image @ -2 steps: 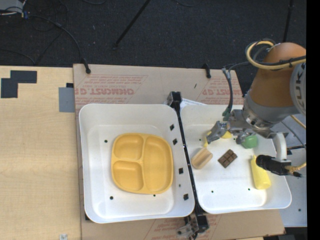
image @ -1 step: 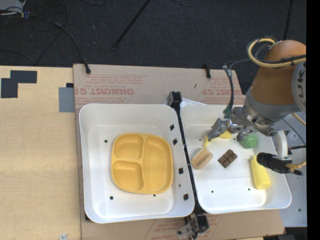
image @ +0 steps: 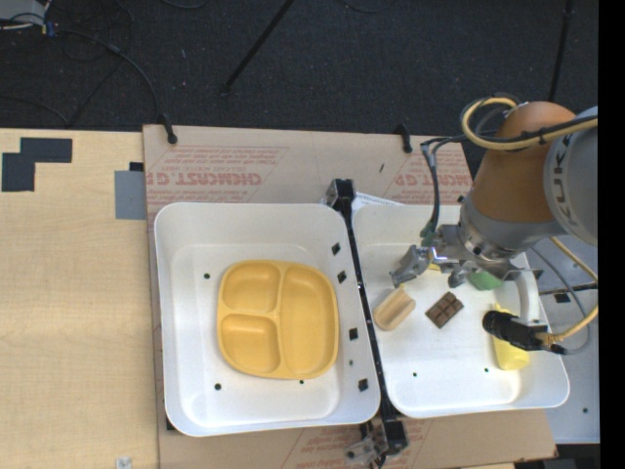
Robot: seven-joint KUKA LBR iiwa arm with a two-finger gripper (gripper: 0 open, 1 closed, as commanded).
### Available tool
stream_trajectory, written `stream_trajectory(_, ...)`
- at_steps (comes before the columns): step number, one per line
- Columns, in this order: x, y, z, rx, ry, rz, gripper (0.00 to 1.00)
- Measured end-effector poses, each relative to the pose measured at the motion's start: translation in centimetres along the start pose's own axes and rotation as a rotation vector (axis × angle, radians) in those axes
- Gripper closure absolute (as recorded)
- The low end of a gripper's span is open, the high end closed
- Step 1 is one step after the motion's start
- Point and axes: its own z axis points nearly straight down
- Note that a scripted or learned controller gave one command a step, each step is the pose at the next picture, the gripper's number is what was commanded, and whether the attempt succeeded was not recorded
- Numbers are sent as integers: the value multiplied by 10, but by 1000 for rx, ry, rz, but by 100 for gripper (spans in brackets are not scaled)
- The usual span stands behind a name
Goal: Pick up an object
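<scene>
My gripper (image: 431,262) hangs over the right bin (image: 459,399), fingers apart, clasping nothing, just beyond the tan block (image: 395,311).

Place: a robotics lab or test cell.
Bench: a plywood top (image: 68,301) at the left, with printed cardboard (image: 244,169) laid under two white bins (image: 181,262).
Floor: dark carpet (image: 293,57) along the top of the frame, crossed by loose cables (image: 137,66).
Machine: an industrial arm (image: 532,179) at the right, trailing hoses and wires.
Markers: dark tape patches (image: 34,159) at the upper left.
</scene>
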Motion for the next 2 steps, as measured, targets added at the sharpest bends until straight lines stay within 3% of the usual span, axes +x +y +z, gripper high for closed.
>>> stream_trajectory(1,-5,-6,61,2,1,1,0)
stream_trajectory(2,-5,-7,97,-2,0,1,0)
